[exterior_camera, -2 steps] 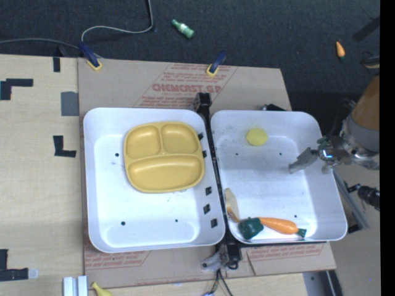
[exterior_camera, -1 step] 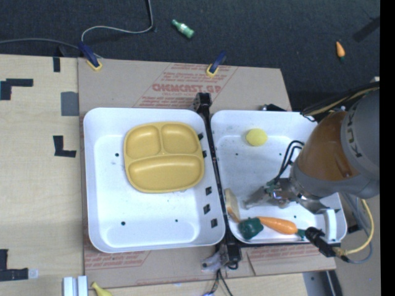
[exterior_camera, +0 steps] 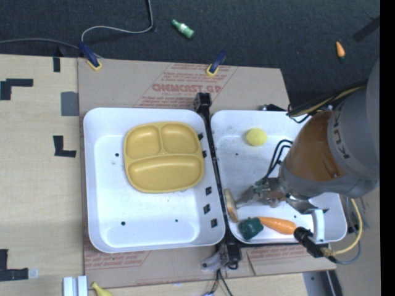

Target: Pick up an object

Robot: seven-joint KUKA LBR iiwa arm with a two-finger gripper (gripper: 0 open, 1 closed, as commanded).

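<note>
yellow divided plate (exterior_camera: pixel 165 156) in left bin (exterior_camera: pixel 99 184), toward far side. right bin (exterior_camera: pixel 231 134): yellow ball (exterior_camera: pixel 255 137) far, carrot (exterior_camera: pixel 276 225) and dark green object (exterior_camera: pixel 250 228) near edge. gripper (exterior_camera: pixel 262 193) low over right bin, above carrot.

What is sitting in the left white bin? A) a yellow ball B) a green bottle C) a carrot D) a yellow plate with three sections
D: the yellow divided plate lies in the left bin, while the yellow ball and the carrot are in the right bin.
</note>
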